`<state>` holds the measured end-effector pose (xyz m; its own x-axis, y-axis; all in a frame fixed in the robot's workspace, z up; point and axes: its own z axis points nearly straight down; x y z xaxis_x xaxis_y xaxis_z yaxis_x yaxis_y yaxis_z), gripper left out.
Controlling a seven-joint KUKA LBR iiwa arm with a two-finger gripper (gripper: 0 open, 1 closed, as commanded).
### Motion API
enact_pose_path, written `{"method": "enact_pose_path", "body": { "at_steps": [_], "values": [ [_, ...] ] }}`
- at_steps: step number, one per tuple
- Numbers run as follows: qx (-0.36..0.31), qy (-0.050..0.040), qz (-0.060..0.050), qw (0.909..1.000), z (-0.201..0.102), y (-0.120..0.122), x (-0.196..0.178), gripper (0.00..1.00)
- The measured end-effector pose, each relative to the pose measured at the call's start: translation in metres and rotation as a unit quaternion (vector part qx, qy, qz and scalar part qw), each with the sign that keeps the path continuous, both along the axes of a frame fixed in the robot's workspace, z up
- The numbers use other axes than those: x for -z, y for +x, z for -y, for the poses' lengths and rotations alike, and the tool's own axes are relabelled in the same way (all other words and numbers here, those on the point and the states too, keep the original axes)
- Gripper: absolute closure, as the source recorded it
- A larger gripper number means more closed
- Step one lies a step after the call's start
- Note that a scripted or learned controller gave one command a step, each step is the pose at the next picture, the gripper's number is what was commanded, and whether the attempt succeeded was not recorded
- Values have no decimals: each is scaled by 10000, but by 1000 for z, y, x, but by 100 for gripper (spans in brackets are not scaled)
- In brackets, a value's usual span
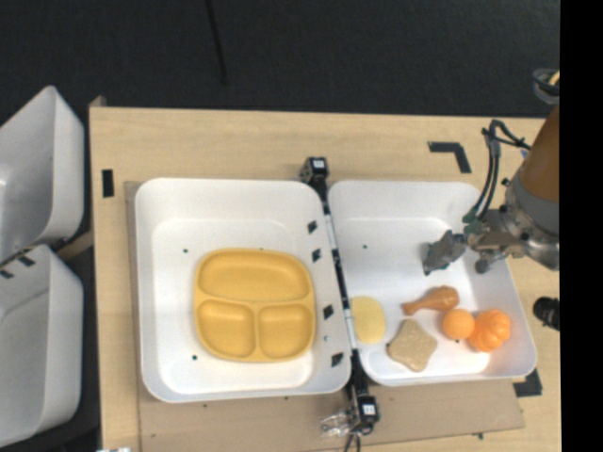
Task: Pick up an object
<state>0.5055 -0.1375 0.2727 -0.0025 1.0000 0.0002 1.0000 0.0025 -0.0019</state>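
From above, the gripper [438, 252] hangs over the right bin [396, 205]; whether it is open or closed is unclear. Just below it lies a toy drumstick [431, 300], with an orange ball [458, 324], small pumpkin [490, 330], bread slice [413, 345] and pale yellow piece [368, 318] nearby. Far left sits a yellow divided plate [254, 303].

No writing, label, brand or number can be read anywhere on the bench, the bins or the things in them.
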Motion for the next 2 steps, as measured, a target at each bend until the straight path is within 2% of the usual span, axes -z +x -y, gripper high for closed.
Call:
{"method": "enact_pose_path", "body": {
  "at_steps": [1,2],
  "values": [
    [17,-4,-21,10000,0,-2,45,0],
    [24,-1,-31,10000,1,5,107,0]
  ]
}}
